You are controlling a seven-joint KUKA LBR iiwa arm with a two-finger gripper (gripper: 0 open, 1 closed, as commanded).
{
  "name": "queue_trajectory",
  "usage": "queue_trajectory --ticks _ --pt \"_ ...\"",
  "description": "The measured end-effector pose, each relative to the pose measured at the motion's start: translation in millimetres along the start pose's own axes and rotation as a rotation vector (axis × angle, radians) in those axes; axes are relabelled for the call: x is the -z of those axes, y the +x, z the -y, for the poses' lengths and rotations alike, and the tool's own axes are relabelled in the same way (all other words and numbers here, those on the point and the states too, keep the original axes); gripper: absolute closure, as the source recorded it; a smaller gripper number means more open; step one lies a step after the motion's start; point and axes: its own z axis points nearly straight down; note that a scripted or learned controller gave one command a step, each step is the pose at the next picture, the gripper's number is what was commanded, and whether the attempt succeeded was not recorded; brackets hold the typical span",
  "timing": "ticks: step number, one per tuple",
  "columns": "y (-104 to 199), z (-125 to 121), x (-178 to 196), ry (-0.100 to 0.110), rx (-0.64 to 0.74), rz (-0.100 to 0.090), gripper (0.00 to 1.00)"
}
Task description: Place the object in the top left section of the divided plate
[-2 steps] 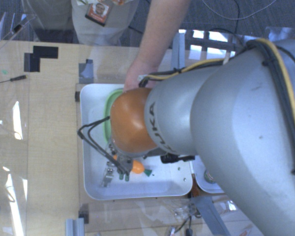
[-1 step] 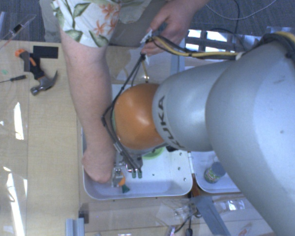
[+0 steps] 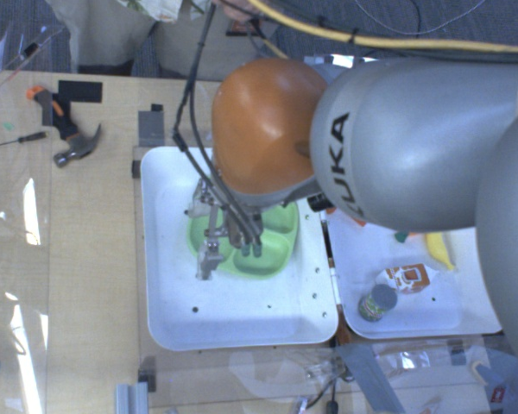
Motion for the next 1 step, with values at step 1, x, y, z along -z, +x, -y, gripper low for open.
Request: queue_trajectory --ticks 1 --pt "15.5 0.6 60.0 0.002 0.276 -0.005 0.00"
